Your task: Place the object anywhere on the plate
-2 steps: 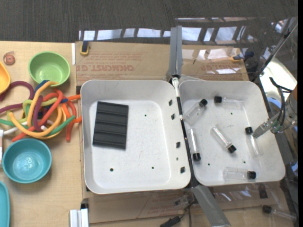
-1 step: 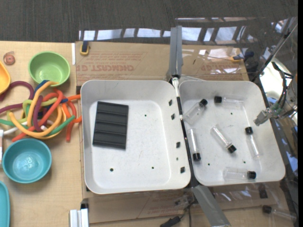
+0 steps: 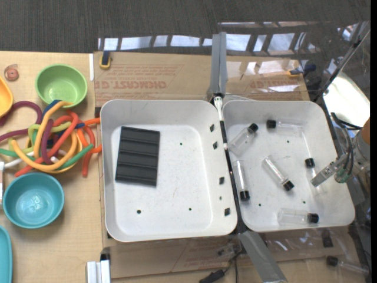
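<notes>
black ribbed plate (image 3: 138, 156); white bins (image 3: 171, 229); green bowl (image 3: 61, 85)

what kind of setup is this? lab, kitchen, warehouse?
Likely a robot manipulation lab bench: two white bins side by side on cardboard, clear black-capped tubes in the right bin, a gripper at its edge, toy bowls alongside.

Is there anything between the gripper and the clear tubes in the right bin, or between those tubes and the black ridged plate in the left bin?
Nothing visible blocks the gripper from the nearest clear tubes. Toward the black ridged plate, the raised rims where both bins meet lie between.
</notes>
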Available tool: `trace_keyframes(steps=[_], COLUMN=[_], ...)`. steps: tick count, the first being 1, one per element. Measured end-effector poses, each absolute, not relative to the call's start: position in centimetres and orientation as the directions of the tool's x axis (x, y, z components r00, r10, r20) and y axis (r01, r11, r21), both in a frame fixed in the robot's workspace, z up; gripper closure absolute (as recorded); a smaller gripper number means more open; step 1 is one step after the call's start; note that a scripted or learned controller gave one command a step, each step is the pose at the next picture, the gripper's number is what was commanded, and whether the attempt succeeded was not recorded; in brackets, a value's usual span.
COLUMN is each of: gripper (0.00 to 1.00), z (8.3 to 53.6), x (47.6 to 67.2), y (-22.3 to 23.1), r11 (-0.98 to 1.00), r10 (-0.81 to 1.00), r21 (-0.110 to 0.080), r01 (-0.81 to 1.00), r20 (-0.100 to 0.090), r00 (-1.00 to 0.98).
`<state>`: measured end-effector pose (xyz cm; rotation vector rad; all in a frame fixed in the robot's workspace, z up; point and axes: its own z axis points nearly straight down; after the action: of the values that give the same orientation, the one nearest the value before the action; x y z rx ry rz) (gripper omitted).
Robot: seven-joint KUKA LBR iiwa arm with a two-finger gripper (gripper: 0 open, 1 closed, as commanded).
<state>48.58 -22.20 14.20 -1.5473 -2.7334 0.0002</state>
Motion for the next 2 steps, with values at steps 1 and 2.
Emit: trace_keyframes(steps=[1,2], gripper=[1.00,1.00], z=[18.9,15.2], x=[52.9,47.8], y=[-22.2,-20.2], r11=[0.473,0.617], r10=[0.881,0.787], r21=[0.001,0.000], r01=[0.881,0.787], r20=[-0.002,0.001], r00=[-0.473,-0.617])
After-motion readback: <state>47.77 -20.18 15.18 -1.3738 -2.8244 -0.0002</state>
